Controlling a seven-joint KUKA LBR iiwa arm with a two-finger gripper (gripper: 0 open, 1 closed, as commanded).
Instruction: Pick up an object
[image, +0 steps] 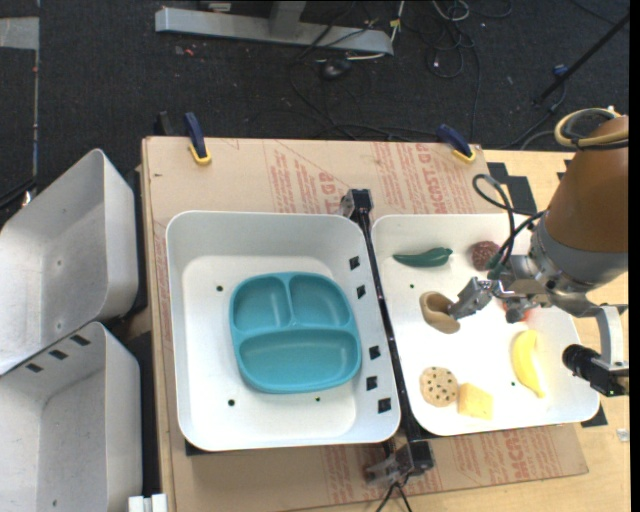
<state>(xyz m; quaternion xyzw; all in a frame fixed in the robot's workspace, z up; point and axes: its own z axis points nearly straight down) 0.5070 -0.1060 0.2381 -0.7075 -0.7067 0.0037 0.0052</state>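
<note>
My gripper (492, 300) hangs over the right bin (560, 415), at its middle right, and stands open with nothing between its fingers. Its left finger (469, 297) is close beside a tan cup-shaped piece (437, 311). Also in this bin are a green pea pod (423, 257) and a dark red berry (485, 252) at the back. A banana (527, 362) lies to the right, and a cookie (438, 385) and a yellow cheese wedge (476, 401) sit near the front.
The left bin (190, 300) holds a teal divided plate (295, 331). The arm's orange band and grey wrist (590, 215) loom over the right bin's far right corner. Two white tubs (60, 260) stand off the bench at the left.
</note>
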